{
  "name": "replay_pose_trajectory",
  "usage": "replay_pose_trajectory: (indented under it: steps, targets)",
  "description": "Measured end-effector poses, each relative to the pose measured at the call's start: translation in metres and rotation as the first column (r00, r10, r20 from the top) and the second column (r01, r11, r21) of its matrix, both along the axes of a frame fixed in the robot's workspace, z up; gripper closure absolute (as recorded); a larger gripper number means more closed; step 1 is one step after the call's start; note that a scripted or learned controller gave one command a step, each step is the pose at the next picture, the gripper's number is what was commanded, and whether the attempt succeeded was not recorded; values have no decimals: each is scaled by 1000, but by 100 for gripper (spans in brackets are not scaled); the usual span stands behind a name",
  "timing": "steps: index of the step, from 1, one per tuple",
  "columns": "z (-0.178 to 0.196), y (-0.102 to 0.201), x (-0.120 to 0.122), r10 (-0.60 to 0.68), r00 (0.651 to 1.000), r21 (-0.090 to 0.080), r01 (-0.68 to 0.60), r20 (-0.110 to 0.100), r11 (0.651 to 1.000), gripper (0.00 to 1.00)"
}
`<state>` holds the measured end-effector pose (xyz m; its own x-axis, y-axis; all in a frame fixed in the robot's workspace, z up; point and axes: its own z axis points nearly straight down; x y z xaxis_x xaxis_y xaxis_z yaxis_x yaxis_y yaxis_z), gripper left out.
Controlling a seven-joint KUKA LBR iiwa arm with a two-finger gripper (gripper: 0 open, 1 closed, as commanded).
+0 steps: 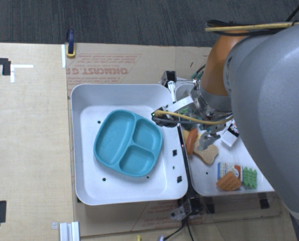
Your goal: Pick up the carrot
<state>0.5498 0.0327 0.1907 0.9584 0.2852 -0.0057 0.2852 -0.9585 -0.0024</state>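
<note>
Jaws: the gripper (208,140) hung low in the right bin (209,182), its dark metal tip just visible under the wrist; whether the jaws stood apart or together could not be told from this overhead view.

Carrot: the orange, tapered carrot (191,140) lay near the right bin's left wall, just beside the gripper's tip and close against a slice of toy bread (207,154). Nothing showed it between the jaws.

Neighbours: a small carton (223,169), another orange piece (229,182) and a green ridged item (249,177) sat together farther along the same bin, apart from the carrot.

Left bin: the left bin (84,149) held a blue divided plate (128,142), well away from the work.

Risk: the likeliest slip, judging by the crowding, was a closure that caught the bread instead of the carrot, or nudged the carrot against the wall so that it rolled clear. A yellow cable (189,117) looped across the divide between the bins and might snag on a lift.

Arm pose: the grey arm (270,109) reached in from the right, its orange band (219,64) above the wrist, the wrist turned steeply downward over the right bin's near-left corner.
</note>
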Motion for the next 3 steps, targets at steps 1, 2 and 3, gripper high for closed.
replay_pose_trajectory:
  steps: [1, 2, 3]
  targets:
    - [0, -33, -16, 11, 1000, 0, -11, 0, 1000, 0]
    - [0, -33, -16, 11, 1000, 0, -11, 0, 1000, 0]
    - [-1, -50, 18, -70, 998, -2, 70, 1, 998, 0]
